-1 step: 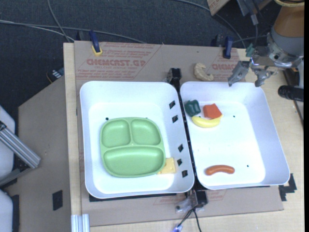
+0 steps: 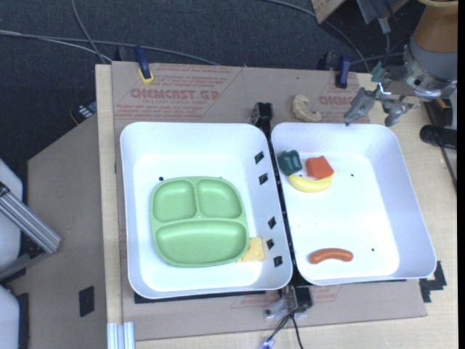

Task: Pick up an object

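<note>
Your gripper (image 2: 375, 107) hangs spread open and holding nothing at the upper right of the frame above the right bin's (image 2: 407, 195) far rim; nearest pick, the banana (image 2: 311, 183), lies down-left, long axis across the frame.

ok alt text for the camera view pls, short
The gripper hangs open above the right bin's far edge, holding nothing. That bin holds a banana, red block and sausage; the left bin holds a green tray.
</note>
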